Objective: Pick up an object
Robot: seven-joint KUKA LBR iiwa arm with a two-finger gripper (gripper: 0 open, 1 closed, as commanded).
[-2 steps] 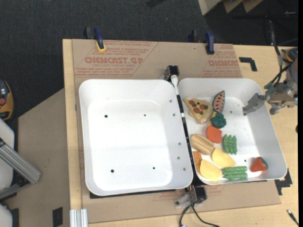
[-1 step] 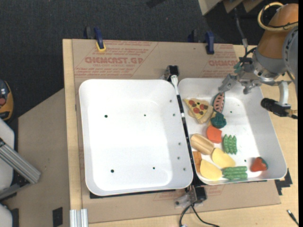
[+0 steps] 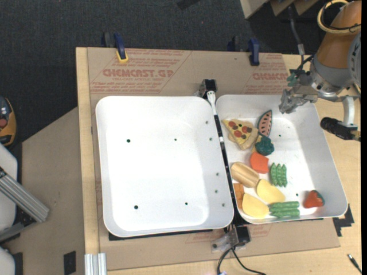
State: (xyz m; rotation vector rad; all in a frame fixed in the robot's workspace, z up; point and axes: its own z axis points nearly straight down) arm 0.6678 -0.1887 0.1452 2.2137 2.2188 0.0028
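**Toy food in the right bin, end effector at its far edge**

On the desk (image 3: 172,67), two white bins are seen side by side. In the right bin (image 3: 330,171), toy food is gathered toward the near left corner: a green bean pod (image 3: 284,209), a red strawberry (image 3: 313,199), yellow pieces (image 3: 262,198) and a hot dog (image 3: 245,173). Farther back lie an orange piece (image 3: 259,162), a pizza slice (image 3: 239,132) and a watermelon slice (image 3: 264,122). The end effector (image 3: 291,102) is positioned above the far edge of that bin, nothing held; its opening cannot be told.
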